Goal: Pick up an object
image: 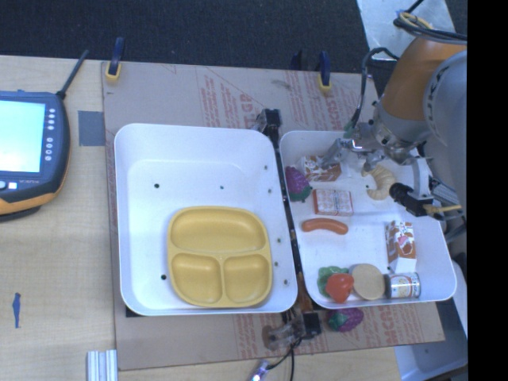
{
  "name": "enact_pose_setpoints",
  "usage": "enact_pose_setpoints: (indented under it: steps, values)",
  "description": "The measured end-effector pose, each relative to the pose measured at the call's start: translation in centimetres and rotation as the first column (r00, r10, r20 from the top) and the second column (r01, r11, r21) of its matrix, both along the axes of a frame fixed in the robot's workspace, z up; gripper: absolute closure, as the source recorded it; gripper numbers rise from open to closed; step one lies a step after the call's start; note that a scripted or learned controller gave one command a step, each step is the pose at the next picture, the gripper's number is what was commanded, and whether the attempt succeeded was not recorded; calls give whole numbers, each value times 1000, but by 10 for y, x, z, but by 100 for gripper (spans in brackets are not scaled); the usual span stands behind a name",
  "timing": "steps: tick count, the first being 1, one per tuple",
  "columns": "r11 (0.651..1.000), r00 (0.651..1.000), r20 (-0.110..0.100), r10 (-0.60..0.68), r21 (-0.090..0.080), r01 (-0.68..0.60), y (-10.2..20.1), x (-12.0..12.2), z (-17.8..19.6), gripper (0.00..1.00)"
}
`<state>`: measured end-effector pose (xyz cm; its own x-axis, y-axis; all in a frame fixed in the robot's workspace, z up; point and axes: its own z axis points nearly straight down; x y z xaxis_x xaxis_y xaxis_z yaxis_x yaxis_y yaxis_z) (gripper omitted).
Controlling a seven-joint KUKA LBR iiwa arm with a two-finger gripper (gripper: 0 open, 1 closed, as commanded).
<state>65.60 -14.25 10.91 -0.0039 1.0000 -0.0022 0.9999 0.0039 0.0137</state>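
we see the gripper (pixel 359 146) low over the far end of the right bin (pixel 441 254), at about one o'clock from that bin's middle, and whether it is apart or together we cannot tell from this slant. no object is visibly in its hold. the candidates nearest it are a small printed packet (pixel 321 167) at its eight o'clock and a pale croissant-shaped piece (pixel 381 182) at its four o'clock; farther toward six o'clock lie a red-and-white box (pixel 333 202) and a hot dog (pixel 324 226). our worry is that the descent lands between the packet and the croissant and closes on nothing, or clips the packet's edge and shoves it against the purple grapes (pixel 296 182) by the bin wall. the left bin (pixel 135 213) holds a yellow divided tray (pixel 220 255), well apart from all this.
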Motion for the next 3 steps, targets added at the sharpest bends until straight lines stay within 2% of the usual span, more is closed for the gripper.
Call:
enact_pose_setpoints:
  steps: [1,2,3]
  values:
    - [1000,1000,-1,4,3,-4,1,1,11,100]
    - [1000,1000,-18,-2,3,2,-3,-34,45,100]
    - [1000,1000,-20,2,2,-2,37,-19,24,100]
